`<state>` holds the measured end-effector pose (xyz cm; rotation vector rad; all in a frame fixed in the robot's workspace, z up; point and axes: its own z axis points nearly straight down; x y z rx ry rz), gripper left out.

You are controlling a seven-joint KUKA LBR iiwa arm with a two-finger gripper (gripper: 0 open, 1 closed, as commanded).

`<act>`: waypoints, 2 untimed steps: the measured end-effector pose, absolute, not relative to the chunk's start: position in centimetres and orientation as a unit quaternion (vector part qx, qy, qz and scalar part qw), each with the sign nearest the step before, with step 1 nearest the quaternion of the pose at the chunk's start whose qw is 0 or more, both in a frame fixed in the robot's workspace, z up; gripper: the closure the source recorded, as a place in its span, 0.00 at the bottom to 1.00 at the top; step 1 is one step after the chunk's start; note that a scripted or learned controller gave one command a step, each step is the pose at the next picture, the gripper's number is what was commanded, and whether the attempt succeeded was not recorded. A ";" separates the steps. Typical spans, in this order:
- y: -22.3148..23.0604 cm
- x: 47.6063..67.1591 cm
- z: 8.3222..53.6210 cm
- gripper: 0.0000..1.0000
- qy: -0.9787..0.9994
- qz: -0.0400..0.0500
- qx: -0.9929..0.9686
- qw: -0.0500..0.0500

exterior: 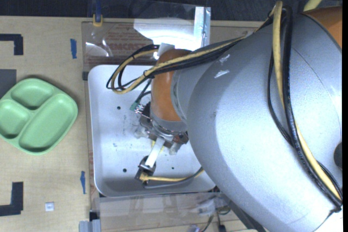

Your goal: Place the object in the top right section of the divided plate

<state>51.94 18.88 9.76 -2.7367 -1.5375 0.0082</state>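
Gripper point(162, 141), grip unreadable, low in shallow white bin point(109, 127), centre frame; confirm a catch before carrying left to green divided plastic plate point(49, 122).

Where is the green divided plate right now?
In the camera view the green divided plate sits at the far left on the wooden bench, outside the white bin and to its left, apart from the arm over that bin.

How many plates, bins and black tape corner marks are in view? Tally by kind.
Green divided plate: 1
White bin: 1
Black tape corner marks: 2
Total: 4
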 end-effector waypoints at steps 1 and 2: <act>18.9 51.9 9.8 0.00 -0.490 0.003 -0.872 0.001; 18.9 51.9 9.8 0.00 -0.490 0.003 -0.872 0.001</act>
